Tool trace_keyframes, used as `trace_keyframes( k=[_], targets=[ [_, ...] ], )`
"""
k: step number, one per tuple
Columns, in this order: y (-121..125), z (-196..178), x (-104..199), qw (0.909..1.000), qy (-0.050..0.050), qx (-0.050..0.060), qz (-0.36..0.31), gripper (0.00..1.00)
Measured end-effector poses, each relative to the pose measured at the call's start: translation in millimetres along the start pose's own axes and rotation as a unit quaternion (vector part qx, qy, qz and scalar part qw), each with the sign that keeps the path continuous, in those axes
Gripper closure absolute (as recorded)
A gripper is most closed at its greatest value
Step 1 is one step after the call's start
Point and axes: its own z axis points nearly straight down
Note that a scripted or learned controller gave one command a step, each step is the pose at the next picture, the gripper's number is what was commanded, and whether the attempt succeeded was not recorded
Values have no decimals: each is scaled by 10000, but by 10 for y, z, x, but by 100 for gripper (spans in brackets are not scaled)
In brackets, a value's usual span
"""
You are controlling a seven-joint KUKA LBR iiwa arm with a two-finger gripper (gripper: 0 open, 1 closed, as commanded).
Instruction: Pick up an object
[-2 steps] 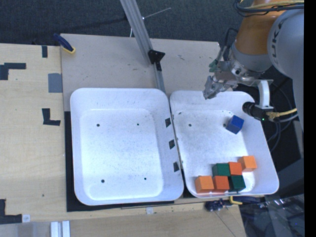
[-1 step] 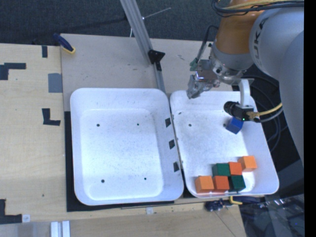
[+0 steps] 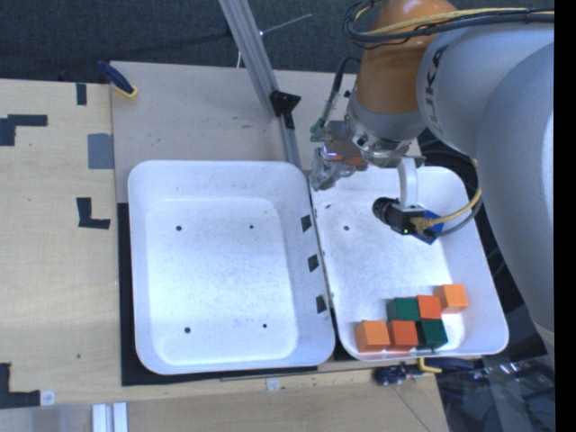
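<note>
Several small blocks lie clustered in the near right corner of the right bin (image 3: 387,259): an orange block (image 3: 372,334) at the front left, another orange block (image 3: 404,332) beside it, a green block (image 3: 404,309), a dark green block (image 3: 433,331) and an orange block (image 3: 453,295) furthest right. My gripper (image 3: 326,171) hangs over the far left corner of the right bin, close to the rim between the two bins and well away from the blocks. The wrist above it hides much of it.
The left bin (image 3: 216,259) sits next to the right one. A slanted metal pole (image 3: 256,52) comes down to the bins' shared far corner. A black fitting with a blue-yellow cable (image 3: 409,217) hangs from the arm over the right bin. A blue-yellow tool (image 3: 117,79) lies far left.
</note>
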Motion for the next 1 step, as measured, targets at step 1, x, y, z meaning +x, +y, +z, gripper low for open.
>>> trace_keyframes(
  k=[1],
  targets=[
    [-145, -21, 577, 10000, 7, -5, -8, 100]
  ],
)
